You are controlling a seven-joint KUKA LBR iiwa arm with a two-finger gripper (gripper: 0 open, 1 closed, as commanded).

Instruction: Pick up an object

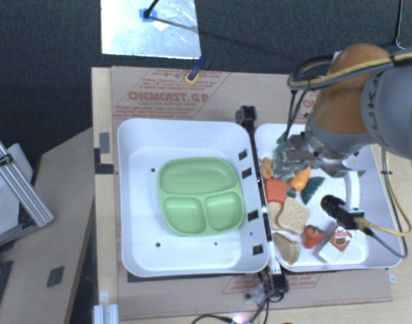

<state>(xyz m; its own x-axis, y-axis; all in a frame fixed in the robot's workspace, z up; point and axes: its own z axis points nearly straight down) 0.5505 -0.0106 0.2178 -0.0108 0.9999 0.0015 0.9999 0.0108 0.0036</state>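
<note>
Gripper (295, 159) hangs low over the right bin (376, 245), just above the orange carrot (300, 178); whether it's gripping anything can't be told. Crowded neighbours, a red block (276, 190) and bread slice (294, 215), could be nudged or block a clean grab. The wrist hides whatever lies beneath.

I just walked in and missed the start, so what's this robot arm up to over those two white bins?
The grey arm reaches in from the right, with its gripper low over the right bin, above a pile of toy food: an orange carrot-like piece, a red block and a slice of bread. Nothing is visibly held. The left bin holds a green divided plate, untouched.
</note>
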